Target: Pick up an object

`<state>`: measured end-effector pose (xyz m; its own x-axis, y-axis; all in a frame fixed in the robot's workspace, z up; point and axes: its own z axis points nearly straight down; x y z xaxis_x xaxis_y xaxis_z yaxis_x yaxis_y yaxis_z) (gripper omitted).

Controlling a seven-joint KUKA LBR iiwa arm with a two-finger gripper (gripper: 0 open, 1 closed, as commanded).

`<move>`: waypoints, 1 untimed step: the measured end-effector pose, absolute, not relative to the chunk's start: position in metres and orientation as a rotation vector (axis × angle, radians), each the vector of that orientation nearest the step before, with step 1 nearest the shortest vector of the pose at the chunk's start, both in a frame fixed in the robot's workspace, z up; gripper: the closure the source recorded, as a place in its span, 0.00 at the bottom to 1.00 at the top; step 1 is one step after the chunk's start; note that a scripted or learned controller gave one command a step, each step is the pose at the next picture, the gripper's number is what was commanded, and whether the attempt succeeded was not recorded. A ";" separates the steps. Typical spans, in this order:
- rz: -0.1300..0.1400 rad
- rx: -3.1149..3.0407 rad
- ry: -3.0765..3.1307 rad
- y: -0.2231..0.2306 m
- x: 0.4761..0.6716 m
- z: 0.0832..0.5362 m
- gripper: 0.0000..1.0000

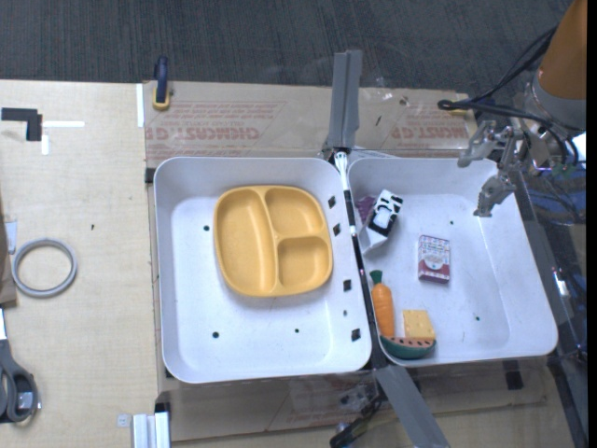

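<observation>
In the right bin [508, 315] lie a small red box [434, 258], a black-and-white toy [384, 213] against the left wall, an orange carrot [382, 308], a yellow block [418, 325] and a watermelon-slice toy [409, 347] at the front. The left bin [187, 325] holds a yellow divided plate [273, 241]. My gripper [476, 177] hangs over the right bin's far right corner, up and to the right of the red box. Its two fingers stand apart, open, with nothing between them.
A grey tape roll [42, 267] and scissors [17, 390] lie on the wooden bench to the left. A blue-handled clamp [161, 82] sits behind the left bin. A grey bar [346, 96] runs back from where the bins meet. Cables trail at the right.
</observation>
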<state>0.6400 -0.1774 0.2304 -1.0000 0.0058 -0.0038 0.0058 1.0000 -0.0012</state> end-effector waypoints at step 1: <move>-0.001 0.318 3.123 -0.188 0.606 0.173 0.00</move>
